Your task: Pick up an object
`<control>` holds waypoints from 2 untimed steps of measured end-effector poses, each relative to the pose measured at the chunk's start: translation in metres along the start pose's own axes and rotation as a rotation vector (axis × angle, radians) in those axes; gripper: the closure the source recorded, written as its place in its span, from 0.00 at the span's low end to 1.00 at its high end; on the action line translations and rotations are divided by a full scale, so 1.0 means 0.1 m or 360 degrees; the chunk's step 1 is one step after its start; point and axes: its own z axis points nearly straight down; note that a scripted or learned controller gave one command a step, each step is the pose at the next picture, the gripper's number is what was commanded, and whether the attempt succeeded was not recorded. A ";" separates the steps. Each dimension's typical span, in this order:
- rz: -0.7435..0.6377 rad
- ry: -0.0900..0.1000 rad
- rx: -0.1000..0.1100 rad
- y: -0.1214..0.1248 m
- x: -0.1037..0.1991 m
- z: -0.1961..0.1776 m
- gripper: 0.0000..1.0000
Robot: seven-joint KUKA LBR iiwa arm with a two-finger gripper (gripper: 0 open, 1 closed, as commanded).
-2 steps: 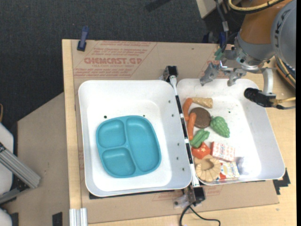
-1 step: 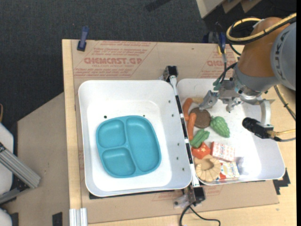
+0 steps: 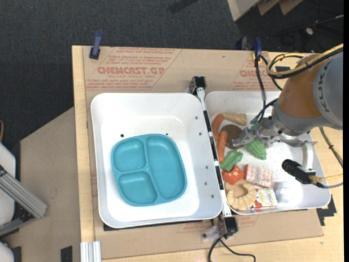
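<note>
The right bin holds a heap of toy foods. My gripper is low over the heap's middle, reaching in from the right. A knobbly green piece lies right against its tip, and I cannot tell whether it is gripped. Just left of the tip lie an orange carrot and a brown piece. A green pepper and a red tomato sit below it. The arm's wrist covers the bin's upper right part.
The left bin holds a teal divided plate. Also in the right bin are a beige piece, a pink packet, a round tan waffle and a pale ball. A black cable mount juts out by the wrist.
</note>
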 end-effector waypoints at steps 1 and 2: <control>-0.0007 -0.0004 -0.0019 0.04 0.02 -0.16 1.00; -0.0020 -0.0003 -0.0018 0.01 0.78 -1.08 1.00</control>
